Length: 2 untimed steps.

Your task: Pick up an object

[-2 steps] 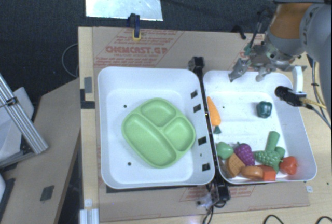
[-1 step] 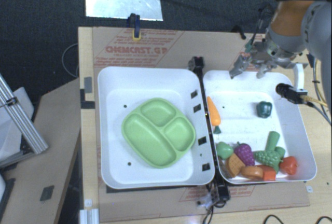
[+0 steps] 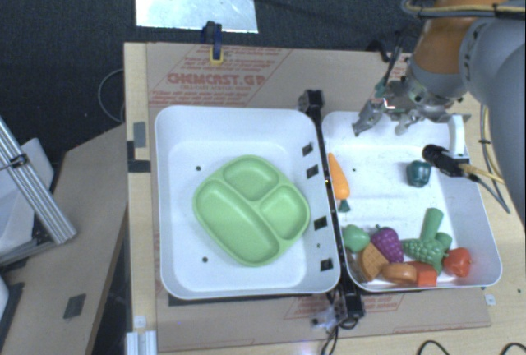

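My gripper [image 3: 385,118] hovers with fingers spread and empty over the right bin's [image 3: 485,218] far edge. The toy food [image 3: 403,251] is heaped at the near end; I'd risk closing on nothing.

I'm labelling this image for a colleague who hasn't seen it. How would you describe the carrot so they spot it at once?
Look in the right bin, along its left wall. The carrot lies there alone, above the toy pile: slim, orange, pointed, with a green tip at its lower end.
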Each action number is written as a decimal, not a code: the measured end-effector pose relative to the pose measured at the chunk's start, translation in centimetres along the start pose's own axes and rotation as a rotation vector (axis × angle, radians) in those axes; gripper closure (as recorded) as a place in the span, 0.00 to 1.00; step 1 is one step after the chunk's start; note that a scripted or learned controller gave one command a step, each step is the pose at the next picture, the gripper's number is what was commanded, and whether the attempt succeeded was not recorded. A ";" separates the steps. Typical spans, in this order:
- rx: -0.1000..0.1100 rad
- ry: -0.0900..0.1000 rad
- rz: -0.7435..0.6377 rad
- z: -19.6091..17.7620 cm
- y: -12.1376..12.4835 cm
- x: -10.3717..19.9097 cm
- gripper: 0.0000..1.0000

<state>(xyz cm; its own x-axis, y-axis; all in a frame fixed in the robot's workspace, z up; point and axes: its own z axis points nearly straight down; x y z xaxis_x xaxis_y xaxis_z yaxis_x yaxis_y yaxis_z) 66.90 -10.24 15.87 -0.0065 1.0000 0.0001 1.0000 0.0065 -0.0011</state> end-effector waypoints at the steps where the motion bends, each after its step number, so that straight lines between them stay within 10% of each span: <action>1: 0.000 0.000 0.005 4.4 -0.4 -0.6 0.00; 2: -0.001 0.000 0.004 7.5 -0.3 -0.6 0.00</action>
<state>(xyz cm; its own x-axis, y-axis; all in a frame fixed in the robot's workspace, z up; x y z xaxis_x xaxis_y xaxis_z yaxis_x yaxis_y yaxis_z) 66.55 -10.82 8.34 -0.0028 1.0000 -0.0003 1.0000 0.0028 -0.0005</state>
